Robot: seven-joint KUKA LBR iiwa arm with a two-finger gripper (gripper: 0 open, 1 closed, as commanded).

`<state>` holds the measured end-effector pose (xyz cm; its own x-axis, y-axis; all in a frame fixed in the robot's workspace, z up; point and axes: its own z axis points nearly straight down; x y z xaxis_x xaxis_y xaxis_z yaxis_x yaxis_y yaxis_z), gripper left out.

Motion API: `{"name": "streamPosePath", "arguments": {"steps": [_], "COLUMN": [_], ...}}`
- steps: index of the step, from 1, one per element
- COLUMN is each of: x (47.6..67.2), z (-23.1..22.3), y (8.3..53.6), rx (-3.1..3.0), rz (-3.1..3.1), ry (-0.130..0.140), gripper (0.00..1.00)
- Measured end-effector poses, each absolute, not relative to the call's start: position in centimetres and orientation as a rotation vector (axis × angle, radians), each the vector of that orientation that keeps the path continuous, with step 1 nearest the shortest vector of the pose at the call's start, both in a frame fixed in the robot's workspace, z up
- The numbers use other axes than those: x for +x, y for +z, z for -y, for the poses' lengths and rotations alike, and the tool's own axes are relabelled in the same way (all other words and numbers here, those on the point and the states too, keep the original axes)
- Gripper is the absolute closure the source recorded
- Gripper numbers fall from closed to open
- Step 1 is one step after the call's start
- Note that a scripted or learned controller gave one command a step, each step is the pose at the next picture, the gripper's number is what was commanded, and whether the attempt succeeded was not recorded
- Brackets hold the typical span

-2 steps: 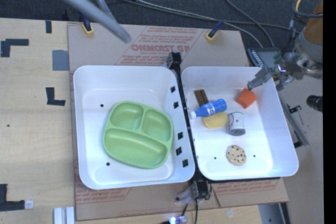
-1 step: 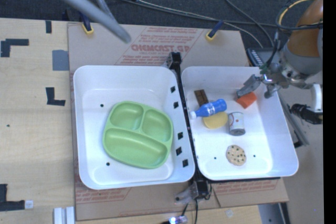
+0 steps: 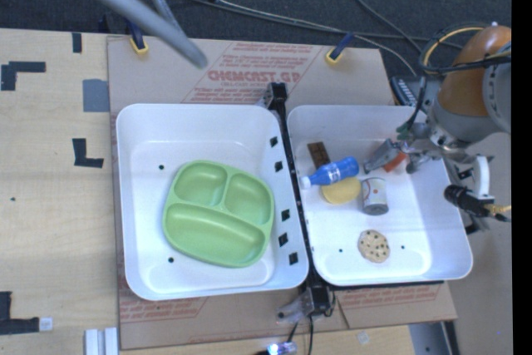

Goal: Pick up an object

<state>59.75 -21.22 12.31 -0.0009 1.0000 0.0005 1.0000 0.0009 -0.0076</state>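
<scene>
Hand [image 3: 391,155], grip state impossible to tell, poised over the right bin [image 3: 440,258] at its upper middle, with the small can [image 3: 375,197] just beside it toward seven o'clock and the blue bottle [image 3: 332,173] lying lengthwise toward nine o'clock.

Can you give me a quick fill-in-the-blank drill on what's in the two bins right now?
1. The green divided plate lies in the ____ bin of the camera view.
2. The blue bottle lies on its ____, beside the yellow object.
3. The cookie sits nearer the ____ edge of the right bin than the small can does.
4. The gripper is above the ____ bin.

Missing words: left; side; bottom; right
</scene>
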Motion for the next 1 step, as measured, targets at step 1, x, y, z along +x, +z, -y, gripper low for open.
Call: {"name": "streamPosePath", "arguments": {"steps": [1], "x": [59.80], "z": [21.23], "y": [8.38], "rx": [-2.222], "rz": [2.226], "ry": [0.003], "gripper": [0.00]}}
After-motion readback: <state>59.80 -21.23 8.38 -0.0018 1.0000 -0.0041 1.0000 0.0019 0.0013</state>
